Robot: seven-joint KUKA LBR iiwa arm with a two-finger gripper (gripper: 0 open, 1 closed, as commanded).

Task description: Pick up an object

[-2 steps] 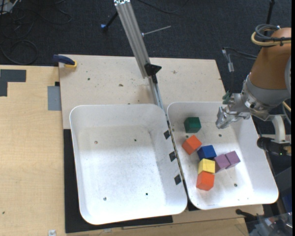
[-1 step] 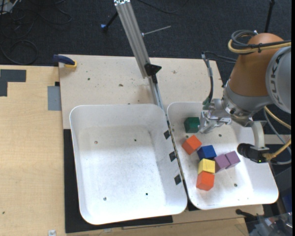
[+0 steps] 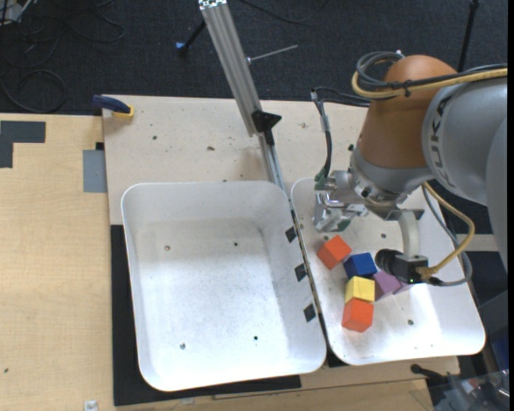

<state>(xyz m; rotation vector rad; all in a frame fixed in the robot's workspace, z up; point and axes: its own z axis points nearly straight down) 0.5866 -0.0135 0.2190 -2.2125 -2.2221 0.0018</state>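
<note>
The grey arm reaches over the right bin, and the left bin lies well to the pincer's left. The pincer hangs just above the orange cube; whether it is released or clenched, I cannot tell. Below it lie the blue cube, yellow cube, red cube and purple cube, close together.
</note>
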